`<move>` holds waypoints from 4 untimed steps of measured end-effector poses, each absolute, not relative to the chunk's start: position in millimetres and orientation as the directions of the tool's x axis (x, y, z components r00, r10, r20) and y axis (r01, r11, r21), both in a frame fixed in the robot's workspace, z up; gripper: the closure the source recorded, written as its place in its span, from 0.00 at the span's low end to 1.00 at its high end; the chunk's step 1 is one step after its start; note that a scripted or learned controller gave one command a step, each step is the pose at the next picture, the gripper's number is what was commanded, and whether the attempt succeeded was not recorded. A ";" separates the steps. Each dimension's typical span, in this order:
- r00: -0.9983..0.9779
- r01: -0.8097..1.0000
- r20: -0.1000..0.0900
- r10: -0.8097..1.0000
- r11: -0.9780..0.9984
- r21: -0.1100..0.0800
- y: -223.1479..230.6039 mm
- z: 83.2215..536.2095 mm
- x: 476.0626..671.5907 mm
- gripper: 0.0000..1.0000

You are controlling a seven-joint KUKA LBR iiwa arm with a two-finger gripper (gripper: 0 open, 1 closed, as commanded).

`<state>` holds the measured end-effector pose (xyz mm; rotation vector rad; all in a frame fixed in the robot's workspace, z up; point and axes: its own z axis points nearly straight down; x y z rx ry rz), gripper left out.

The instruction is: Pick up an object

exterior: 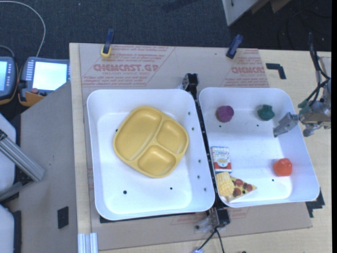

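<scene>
The right bin [247,141] holds several small items. A purple ball-like piece [225,113] and a green piece [266,112] lie near its far side. An orange-red fruit [283,166] sits near the right wall. A small red-and-white carton [220,158] lies by the left wall, with a corn cob [224,183] and a pizza slice [242,187] at the front. My gripper [297,126] hangs over the bin's right rim, right of the green piece and above the orange-red fruit. It is open with nothing between its fingers.
The left bin [105,194] carries a yellow divided plate [151,140]. Clamps [107,45] hold the brown board behind the bins. Cables hang at the right edge by the gripper. A tablet [48,75] sits off the bench at the left.
</scene>
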<state>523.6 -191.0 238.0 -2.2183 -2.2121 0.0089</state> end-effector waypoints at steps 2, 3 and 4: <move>0.001 1.000 0.002 1.000 -0.001 -0.006 -194.5 199.8 525.6 0.00; 0.001 1.000 0.003 1.000 -0.001 -0.008 -199.5 137.4 523.1 0.00; 0.000 1.000 0.003 1.000 0.000 -0.007 -198.6 83.7 521.5 0.00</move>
